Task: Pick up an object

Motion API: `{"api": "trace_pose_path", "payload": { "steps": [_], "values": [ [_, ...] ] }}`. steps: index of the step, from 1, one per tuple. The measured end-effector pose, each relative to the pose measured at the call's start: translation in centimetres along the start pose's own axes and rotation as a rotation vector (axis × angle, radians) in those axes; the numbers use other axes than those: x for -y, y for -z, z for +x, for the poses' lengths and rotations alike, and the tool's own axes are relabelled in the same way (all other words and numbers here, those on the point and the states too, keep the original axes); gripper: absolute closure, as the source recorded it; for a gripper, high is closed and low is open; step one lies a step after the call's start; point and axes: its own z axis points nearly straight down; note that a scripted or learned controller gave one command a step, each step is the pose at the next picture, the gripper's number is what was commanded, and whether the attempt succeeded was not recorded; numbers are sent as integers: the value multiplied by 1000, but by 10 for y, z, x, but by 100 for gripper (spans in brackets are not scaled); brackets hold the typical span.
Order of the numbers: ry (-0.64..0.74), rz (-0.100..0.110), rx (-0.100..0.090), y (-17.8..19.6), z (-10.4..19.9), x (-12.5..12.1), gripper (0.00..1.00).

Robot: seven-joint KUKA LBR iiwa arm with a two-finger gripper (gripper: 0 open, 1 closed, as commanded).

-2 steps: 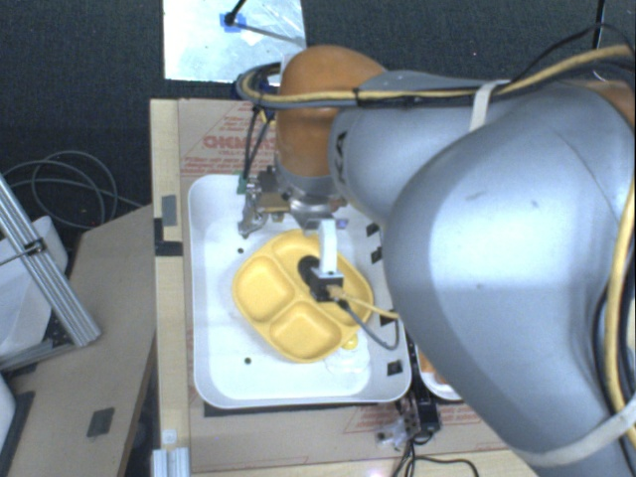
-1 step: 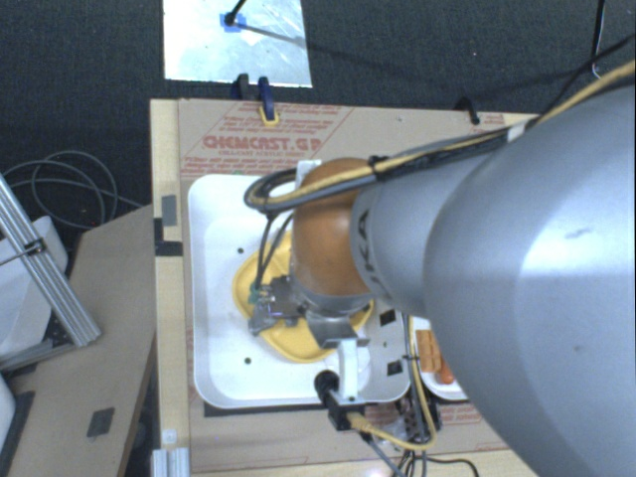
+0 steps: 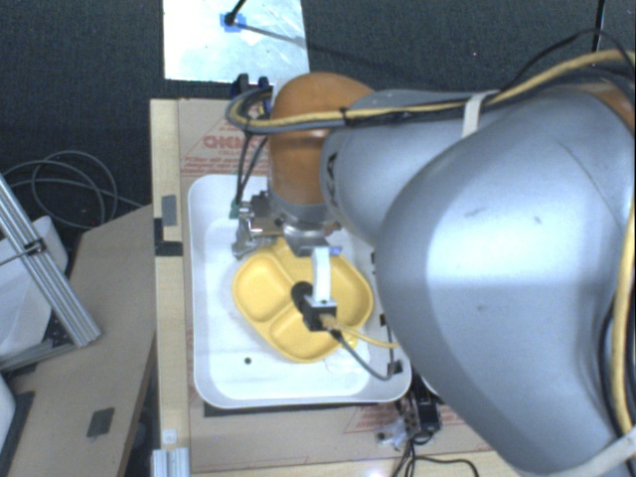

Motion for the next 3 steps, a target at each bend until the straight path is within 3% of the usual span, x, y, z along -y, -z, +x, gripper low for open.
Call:
{"api": "trace_pose_path", "payload": {
  "steps": [1,2,3],
  "values": [
    [3,-15,-5,163,26,-82,0],
    [-11,24,7,14,-63,-44,0],
    [7,-7,-6,140,30,-79,0]
  ]
}}
